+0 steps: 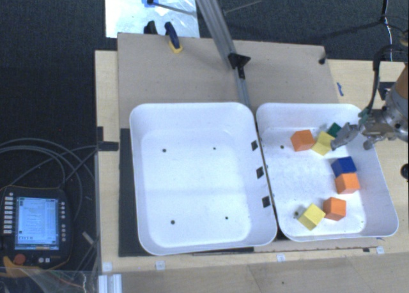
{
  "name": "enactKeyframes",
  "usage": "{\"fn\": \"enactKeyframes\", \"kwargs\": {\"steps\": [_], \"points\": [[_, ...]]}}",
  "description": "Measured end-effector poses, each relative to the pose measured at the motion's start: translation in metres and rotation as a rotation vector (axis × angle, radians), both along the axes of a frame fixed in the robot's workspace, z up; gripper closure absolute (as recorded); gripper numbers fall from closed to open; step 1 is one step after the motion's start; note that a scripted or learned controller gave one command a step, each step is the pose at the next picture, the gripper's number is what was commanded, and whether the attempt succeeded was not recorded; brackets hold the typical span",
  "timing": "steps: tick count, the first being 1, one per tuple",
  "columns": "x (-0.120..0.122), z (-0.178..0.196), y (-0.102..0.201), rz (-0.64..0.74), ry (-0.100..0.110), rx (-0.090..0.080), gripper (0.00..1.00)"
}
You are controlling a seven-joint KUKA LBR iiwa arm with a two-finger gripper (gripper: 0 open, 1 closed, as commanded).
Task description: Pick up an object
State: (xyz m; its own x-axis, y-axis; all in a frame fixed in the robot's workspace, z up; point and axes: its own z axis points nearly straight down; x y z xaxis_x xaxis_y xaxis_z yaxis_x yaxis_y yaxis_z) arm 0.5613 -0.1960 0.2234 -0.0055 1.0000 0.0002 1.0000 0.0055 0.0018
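Camera view: you're hovering the gripper [345,133] by the right bin's [377,221] far edge, grip unreadable, so be centring over the yellow block [323,143] before closing.

Seven small blocks lie scattered across my right bin [377,186], all in its right half. An orange block [302,140] sits nearest the bin's upper middle, with a yellow block [323,143] just beside it to the right, tilted on the floor. A green block [333,129] peeks out just above that yellow one, partly hidden. Further down the bin, a blue block [343,165] rests touching an orange block [347,182] below it. Near the bin's lower edge, another orange block [334,208] lies just beside a second yellow block [312,216], turned at an angle.
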Motion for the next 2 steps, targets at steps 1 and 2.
{"fn": "enactKeyframes", "kwargs": {"steps": [1, 2], "points": [[0.0, 0.0, 0.0, 0.0, 0.0, 0.0, 0.0], [0.002, -0.042, 0.004, -0.002, 0.004, 0.0, 0.0]]}}
